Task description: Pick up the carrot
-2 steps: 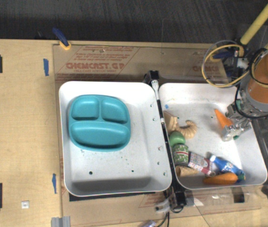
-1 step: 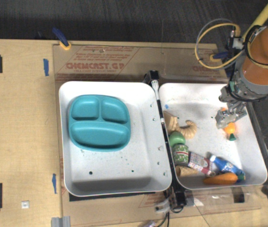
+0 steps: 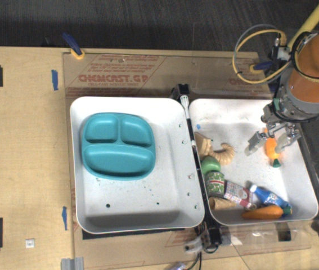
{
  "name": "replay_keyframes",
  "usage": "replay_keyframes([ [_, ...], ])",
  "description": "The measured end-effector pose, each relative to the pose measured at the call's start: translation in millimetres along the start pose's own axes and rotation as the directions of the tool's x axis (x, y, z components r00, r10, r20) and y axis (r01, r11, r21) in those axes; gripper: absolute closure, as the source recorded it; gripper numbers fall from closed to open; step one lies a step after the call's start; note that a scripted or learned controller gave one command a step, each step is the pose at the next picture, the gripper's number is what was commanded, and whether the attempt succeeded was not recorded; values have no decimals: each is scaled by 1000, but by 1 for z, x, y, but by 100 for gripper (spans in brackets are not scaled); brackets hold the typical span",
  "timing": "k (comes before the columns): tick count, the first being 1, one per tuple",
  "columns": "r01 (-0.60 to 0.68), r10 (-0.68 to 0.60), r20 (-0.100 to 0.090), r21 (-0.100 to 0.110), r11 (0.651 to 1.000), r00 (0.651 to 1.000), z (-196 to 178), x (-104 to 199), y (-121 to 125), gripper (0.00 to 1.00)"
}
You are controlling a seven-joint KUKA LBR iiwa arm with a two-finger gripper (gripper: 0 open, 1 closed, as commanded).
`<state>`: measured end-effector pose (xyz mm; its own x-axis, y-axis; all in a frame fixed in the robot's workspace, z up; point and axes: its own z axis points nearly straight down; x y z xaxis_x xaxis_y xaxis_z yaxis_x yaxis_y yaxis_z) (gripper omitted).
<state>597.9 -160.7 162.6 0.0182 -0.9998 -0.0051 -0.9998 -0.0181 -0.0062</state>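
A cardboard sheet [image 3: 114, 71] at 12 o'clock above the bins is seen printed in faded red, the large line reading roughly "CHEMCAST"; the smaller lines above it cannot be made out. 2 white bins are set side by side: a teal 3-compartment plate [image 3: 117, 145] lies in the left bin [image 3: 131, 201], and the right bin [image 3: 300, 204] holds a heap of items along its 6 o'clock edge, among them a green bottle [image 3: 212, 176] with a label too blurred to read. The grey arm [image 3: 311, 72] is reached in from 2 o'clock, wrist pointed down. The gripper [image 3: 270, 143] is seen closed around a small orange carrot [image 3: 272, 149], lifted over the bin's 3 o'clock side. A 2nd, longer carrot [image 3: 262, 212] lies at 5 o'clock.
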Motion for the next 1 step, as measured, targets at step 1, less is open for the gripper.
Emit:
replay_keyframes([
  [1,-11,11,-1,3,1000,1000,66,42,7,0],
])
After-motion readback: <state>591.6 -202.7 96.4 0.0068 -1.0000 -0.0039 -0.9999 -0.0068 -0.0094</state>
